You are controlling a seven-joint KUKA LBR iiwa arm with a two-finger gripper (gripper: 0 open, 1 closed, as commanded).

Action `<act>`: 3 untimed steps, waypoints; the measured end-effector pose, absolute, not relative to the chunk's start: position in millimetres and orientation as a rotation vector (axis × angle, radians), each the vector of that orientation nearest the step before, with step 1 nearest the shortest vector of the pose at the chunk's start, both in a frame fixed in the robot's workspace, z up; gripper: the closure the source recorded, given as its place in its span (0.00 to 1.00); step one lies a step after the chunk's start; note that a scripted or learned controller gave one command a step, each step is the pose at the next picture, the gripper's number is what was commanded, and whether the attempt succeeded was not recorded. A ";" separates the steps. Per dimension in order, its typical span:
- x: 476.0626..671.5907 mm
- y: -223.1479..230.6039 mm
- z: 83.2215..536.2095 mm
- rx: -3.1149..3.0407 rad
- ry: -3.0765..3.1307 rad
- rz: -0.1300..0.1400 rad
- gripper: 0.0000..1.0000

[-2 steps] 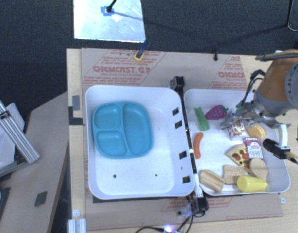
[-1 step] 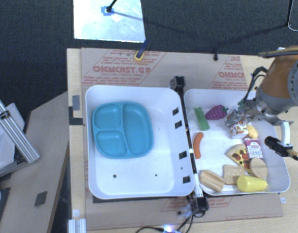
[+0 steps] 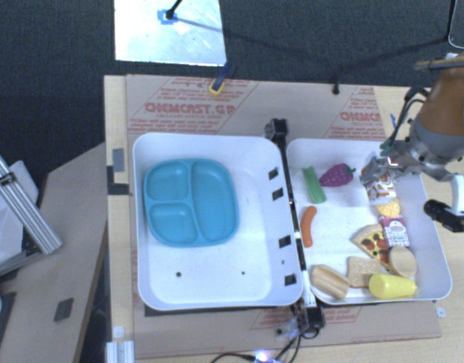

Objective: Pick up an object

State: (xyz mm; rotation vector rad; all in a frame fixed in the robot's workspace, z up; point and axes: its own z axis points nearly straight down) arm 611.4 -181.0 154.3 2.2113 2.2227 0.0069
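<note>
Along the bottom edge of the right bin (image 3: 443, 278), nearest the camera, sit a bread roll (image 3: 329, 281), a slice of toast (image 3: 360, 270), a yellow lemon-like piece (image 3: 391, 286) and a round tan piece (image 3: 403, 262), packed close together in the lower right of the frame. Just above them lie a pizza slice (image 3: 370, 240) and a small pink-and-white packet (image 3: 397, 231), with a yellow waffle-like piece (image 3: 389, 208) touching the packet's upper end. Toward the divider between the bins, an orange sausage (image 3: 308, 224) lies lengthwise, and above it a green stick (image 3: 314, 184) and a purple bunch of grapes (image 3: 336, 175) rest near the bin's upper edge. The gripper (image 3: 379, 174) is low over the upper right part of this bin, right above a small white carton (image 3: 380, 191); whether its fingers are apart or closed cannot be told, nor whether it touches the carton. The arm (image 3: 447, 119), with its orange band, enters from the right edge. In the left bin (image 3: 164, 278) a blue sectioned plate (image 3: 191, 202) lies at centre left. Beyond the bins, at upper left, a shiny grey sheet (image 3: 169, 23) lies on dark carpet.
</note>
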 end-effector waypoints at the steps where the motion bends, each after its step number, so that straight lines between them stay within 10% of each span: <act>1: 613.5 -175.6 218.2 2.209 2.223 0.008 1.00; 3: 639.5 -115.8 226.3 2.208 2.231 0.007 1.00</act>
